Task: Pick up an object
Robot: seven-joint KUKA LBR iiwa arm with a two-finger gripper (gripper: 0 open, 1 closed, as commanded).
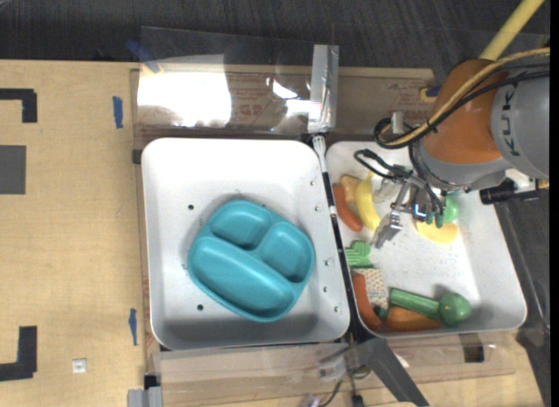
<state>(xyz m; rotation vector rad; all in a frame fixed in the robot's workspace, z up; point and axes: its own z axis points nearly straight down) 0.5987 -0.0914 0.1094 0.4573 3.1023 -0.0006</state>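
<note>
The right white bin (500, 261) holds several toys. A yellow banana (367, 204) lies beside a red-orange piece (348, 214) at the bin's left wall. A yellow and green piece (442, 227) lies under the wrist. A green mallet-shaped toy (433, 305) rests on an orange carrot (395, 317) along the front. A small green leafy piece (358, 255) sits mid-left. My gripper (403, 219) hangs over the bin's upper middle, between the banana and the yellow-green piece, open with nothing between its fingers.
The left white bin (166, 174) holds a teal divided plate (251, 258). A clear plastic sheet and a metal post (324, 86) stand behind the bins. The grey arm with its orange band (467, 126) and cables covers the right bin's far corner.
</note>
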